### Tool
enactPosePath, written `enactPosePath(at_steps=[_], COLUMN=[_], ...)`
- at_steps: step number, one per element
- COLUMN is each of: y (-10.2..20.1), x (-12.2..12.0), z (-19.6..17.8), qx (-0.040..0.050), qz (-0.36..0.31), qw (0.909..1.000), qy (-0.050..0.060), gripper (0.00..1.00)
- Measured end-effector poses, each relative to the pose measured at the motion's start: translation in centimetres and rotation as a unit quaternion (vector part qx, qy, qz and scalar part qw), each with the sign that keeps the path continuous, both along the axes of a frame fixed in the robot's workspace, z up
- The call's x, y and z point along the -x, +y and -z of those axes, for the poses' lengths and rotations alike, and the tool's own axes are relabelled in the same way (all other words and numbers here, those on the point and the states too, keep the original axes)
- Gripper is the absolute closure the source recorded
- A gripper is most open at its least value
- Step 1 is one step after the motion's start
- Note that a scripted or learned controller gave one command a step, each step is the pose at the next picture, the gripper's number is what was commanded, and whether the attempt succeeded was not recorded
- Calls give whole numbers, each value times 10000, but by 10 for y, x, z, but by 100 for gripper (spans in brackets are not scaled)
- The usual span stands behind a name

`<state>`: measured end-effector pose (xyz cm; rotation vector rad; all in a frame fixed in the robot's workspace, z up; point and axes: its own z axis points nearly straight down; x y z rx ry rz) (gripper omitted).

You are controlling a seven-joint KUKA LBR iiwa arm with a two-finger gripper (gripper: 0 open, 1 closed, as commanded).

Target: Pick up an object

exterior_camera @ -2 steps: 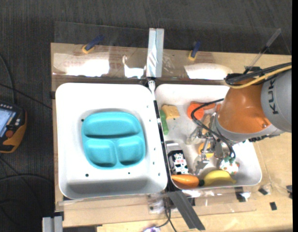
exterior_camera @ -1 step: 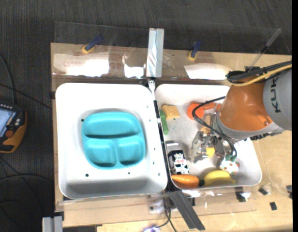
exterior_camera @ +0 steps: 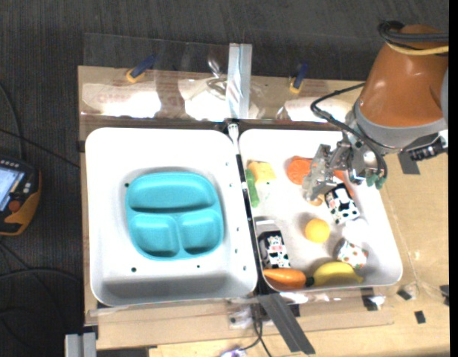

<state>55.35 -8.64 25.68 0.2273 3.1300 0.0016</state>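
Observation:
My gripper (exterior_camera: 315, 190) hangs over the upper middle of the right bin (exterior_camera: 385, 225), its fingers pointing down beside an orange-red round object (exterior_camera: 297, 169). Nothing shows between the fingers. A black-and-white cow-patterned toy (exterior_camera: 343, 207) lies just right of the gripper. Below it sit a small orange ball (exterior_camera: 317, 230), a white spotted toy (exterior_camera: 352, 255), a yellow banana (exterior_camera: 336, 273) and an orange carrot (exterior_camera: 284, 277). A dark-and-white box (exterior_camera: 273, 248) lies near the bin's left wall. A yellow and green toy (exterior_camera: 259, 175) rests at the upper left.
The left bin (exterior_camera: 102, 199) holds a turquoise divided tray (exterior_camera: 174, 213). A raised divider (exterior_camera: 244, 199) separates the bins. Blue clips (exterior_camera: 140, 68) sit on the back board. A handheld pendant (exterior_camera: 10, 192) lies on the floor at far left.

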Motion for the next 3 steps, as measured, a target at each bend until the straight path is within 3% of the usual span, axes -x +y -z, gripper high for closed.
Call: enactPosePath(at_steps=[2, 3], y=[2, 55], x=[-2, -43], z=[-19, -12], qx=[-5, 0], qz=[-12, -79], qw=[10000, 10000], qy=[-31, 2], gripper=[100, 100])
